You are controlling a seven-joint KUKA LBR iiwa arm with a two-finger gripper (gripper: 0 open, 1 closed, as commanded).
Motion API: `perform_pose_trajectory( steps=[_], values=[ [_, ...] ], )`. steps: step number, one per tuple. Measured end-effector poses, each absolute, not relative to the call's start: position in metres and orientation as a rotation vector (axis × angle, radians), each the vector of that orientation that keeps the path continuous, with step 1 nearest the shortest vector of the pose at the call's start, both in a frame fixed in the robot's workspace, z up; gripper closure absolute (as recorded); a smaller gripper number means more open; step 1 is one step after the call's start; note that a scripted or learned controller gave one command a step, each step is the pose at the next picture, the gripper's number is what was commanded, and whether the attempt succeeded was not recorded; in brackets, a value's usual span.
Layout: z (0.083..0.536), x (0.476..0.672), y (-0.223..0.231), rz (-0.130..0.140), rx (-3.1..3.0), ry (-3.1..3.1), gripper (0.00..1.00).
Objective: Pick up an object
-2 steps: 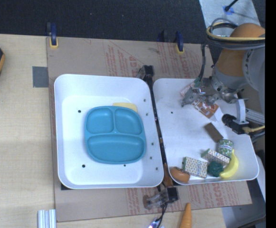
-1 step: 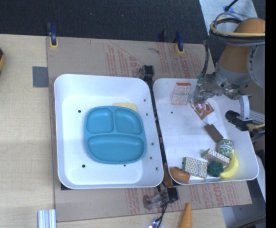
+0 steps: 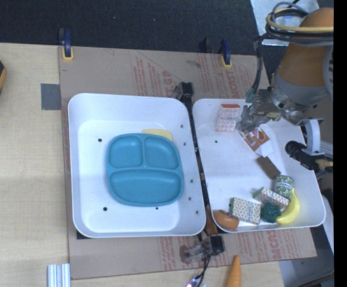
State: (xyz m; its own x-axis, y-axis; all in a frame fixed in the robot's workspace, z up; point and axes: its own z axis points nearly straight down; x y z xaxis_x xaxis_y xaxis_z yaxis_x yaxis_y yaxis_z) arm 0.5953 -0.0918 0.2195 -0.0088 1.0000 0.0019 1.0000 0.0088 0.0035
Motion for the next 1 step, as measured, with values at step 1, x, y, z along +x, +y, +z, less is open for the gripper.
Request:
perform_pose_trajectory(
  steps=[1],
  values=[
    [0.2021, 0.5711, -0.0915, -0.009, 2.222, 2.228, 1.00]
  ],
)
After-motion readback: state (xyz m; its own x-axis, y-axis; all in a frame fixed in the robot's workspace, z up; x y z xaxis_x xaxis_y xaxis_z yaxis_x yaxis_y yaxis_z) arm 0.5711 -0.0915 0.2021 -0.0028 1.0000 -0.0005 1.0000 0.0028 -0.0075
